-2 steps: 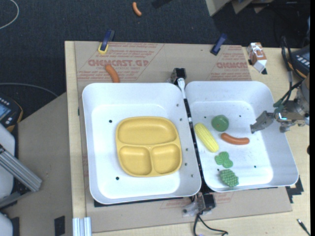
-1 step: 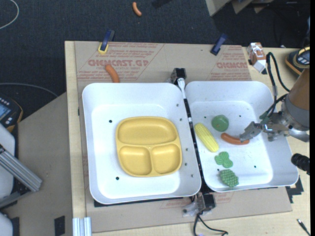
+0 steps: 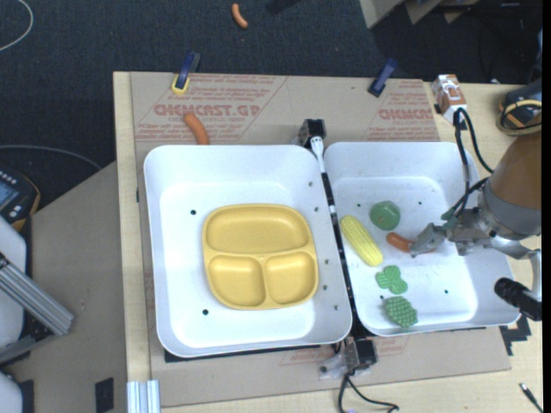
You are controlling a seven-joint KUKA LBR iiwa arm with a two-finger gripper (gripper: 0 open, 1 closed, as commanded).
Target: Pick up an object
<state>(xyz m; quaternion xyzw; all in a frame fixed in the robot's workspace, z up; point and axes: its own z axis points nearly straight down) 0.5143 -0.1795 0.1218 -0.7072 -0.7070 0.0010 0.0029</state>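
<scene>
Slanted overhead view of both bins (image 3: 164, 231)

In my right bin lie a yellow corn cob (image 3: 362, 240) slanted by the left wall, a green round piece (image 3: 385, 214) above a small orange sausage (image 3: 399, 242), and two green bits (image 3: 391, 278) (image 3: 400, 311) lower down.

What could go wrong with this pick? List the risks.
1. The small orange sausage lies right beside the gripper, near the round green vegetable and yellow corn cob; a closing grasp may nudge it away.
2. Such a small, rounded piece could slip out when lifted.
</scene>
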